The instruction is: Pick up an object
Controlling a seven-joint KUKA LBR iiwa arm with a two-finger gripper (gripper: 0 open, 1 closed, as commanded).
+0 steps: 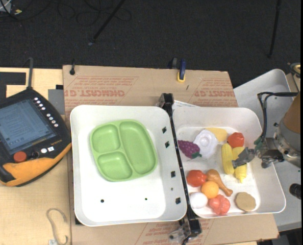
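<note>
The right bin [266, 188] holds several toy foods: purple grapes [188, 148], a white lump [206, 141], a red tomato [236, 139], yellow corn [227, 158], a second tomato [196, 177], an orange [209, 189], a white egg [198, 200] and a tan piece [246, 201]. My gripper [254, 160] hangs low over this bin's right side, just right of the corn. It is open, with bare bin floor showing between the fingers. One fingertip [242, 160] is close to a yellow piece [240, 171].
The left bin [85, 198] carries a green divided plate [123, 149]. A teach pendant [24, 131] lies on the bench at far left. A blue and yellow clamp [181, 71] grips the cardboard behind the bins. The black divider [174, 162] separates the bins.
</note>
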